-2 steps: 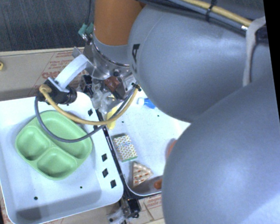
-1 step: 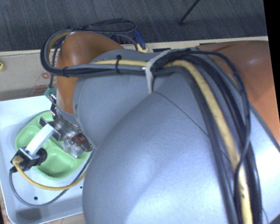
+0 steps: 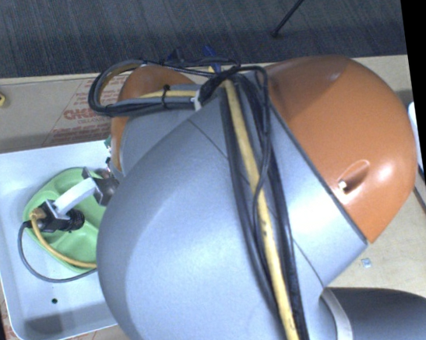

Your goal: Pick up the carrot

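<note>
1. Carrot: I cannot tell where it lies, because the large grey robot arm (image 3: 209, 252) with its orange band (image 3: 351, 146) covers most of the bench.
2. To the left of the arm there is a shallow white plastic bin (image 3: 67, 307). In its upper part rests a pale green rounded thing (image 3: 44, 201); what kind of thing it is, I cannot say.
3. The gripper (image 3: 105, 187) is low over this bin, at the right edge of the green thing. Whether it is open or closed I cannot tell, so I do not claim that it holds anything.
4. I expect the carrot to be light and stiff, with a smooth skin and a tapered round form. Such a form rolls easily on the flat bin floor and can slip toward its thin end when squeezed.
5. In my judgement the best place to take hold is the thick middle part, with the jaws closing across the long axis, not along it.
6. A grip near the tip would probably push the carrot out sideways.
</note>
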`<state>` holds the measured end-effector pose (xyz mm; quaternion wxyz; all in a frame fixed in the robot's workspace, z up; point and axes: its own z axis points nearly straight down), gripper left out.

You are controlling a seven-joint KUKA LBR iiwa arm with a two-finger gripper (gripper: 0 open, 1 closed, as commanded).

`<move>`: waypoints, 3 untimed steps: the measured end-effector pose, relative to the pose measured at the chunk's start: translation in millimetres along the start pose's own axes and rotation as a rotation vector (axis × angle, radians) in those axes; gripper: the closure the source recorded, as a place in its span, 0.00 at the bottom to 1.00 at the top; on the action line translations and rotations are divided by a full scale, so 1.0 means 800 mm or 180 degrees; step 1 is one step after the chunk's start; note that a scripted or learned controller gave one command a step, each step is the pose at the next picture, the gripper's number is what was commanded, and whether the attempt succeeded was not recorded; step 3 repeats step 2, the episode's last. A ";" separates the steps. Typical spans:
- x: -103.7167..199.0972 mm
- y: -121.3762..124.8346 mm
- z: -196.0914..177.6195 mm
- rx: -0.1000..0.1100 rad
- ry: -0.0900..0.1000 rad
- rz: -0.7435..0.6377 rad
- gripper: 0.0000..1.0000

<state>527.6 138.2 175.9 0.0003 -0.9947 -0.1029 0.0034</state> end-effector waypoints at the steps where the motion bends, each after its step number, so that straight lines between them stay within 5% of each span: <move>1: 0.000 0.000 0.000 -0.0001 0.0004 0.0000 0.00; 2: 0.020 0.099 -0.030 0.0008 0.0002 -0.0115 0.00; 3: 0.020 0.099 -0.030 0.0008 0.0002 -0.0115 0.00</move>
